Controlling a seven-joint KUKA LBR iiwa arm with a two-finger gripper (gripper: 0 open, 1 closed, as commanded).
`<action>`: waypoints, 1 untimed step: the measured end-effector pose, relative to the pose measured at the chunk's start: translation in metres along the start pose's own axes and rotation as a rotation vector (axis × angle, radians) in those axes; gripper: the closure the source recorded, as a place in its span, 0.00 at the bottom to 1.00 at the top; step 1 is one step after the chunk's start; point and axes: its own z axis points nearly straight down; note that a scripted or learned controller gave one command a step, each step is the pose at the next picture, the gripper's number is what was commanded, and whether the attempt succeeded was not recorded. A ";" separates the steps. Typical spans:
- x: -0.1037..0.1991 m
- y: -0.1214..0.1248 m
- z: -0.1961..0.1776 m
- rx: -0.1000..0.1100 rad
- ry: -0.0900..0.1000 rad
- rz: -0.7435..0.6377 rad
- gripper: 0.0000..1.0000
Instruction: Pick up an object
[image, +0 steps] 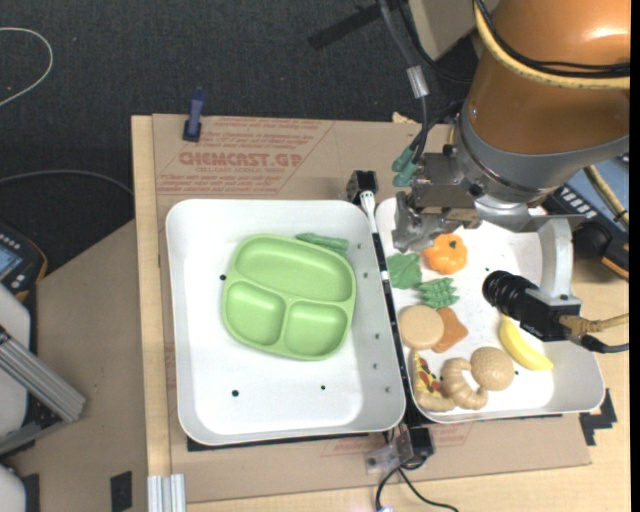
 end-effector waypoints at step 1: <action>-0.040 -0.004 0.028 0.022 -0.007 0.011 1.00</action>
